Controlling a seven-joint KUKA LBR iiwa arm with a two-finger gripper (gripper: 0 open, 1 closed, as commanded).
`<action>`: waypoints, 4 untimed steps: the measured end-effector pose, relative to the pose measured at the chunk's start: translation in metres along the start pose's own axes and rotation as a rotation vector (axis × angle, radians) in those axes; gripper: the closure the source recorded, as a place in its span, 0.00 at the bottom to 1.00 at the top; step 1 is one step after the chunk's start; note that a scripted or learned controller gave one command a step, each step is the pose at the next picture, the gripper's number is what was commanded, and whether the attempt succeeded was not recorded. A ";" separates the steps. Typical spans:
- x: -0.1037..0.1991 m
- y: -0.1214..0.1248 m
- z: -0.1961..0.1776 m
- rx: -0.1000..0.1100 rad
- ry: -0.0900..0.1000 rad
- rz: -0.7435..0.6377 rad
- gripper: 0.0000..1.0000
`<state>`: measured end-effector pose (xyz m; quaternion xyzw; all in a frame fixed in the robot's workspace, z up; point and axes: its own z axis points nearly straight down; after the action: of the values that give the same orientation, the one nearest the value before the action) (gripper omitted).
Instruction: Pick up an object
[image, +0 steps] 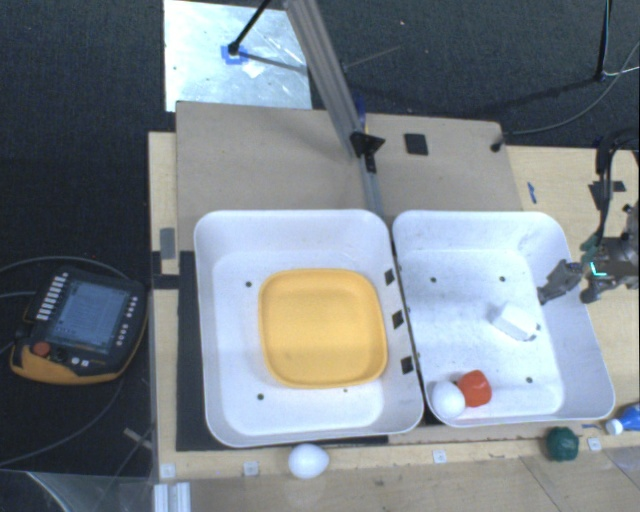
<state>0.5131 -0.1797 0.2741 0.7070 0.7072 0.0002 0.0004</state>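
Toward the near edge of the right bin (560, 400) sits an orange object (475, 389), small and blocky, touching a white egg-shaped object (447, 400) that rests in the bin's near-left corner; further back and to the right, near the middle of the same bin, lies a small white block (516, 323), tilted and well apart from the orange piece; nothing is lifted, and all three rest on the bin floor. At the right rim of that bin the gripper (568, 281) reaches in from the right side, dark grey, with a small green light on the body behind it; its tip hangs just beside the white block without touching it; whether its fingers stand wide or narrow cannot be told, since they are too small and dark against the rim, and no object shows between them. Across the divider, the left bin (225, 400) holds a square yellow plate (323, 327) lying flat near its centre. Outside the bins, on the bench's near edge, a second white egg (308, 461) lies below the left bin; a dark green ball (562, 443) sits near the right bin's near-right corner; a handheld control pendant (75, 322) with a screen rests on the dark floor to the left.
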 end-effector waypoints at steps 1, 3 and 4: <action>0.000 0.000 0.000 0.000 0.000 0.000 0.00; -0.004 -0.004 0.086 0.003 0.001 0.001 0.00; -0.002 -0.012 0.145 0.004 0.001 0.000 0.00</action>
<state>0.5014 -0.1821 0.1293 0.7071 0.7071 -0.0009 -0.0015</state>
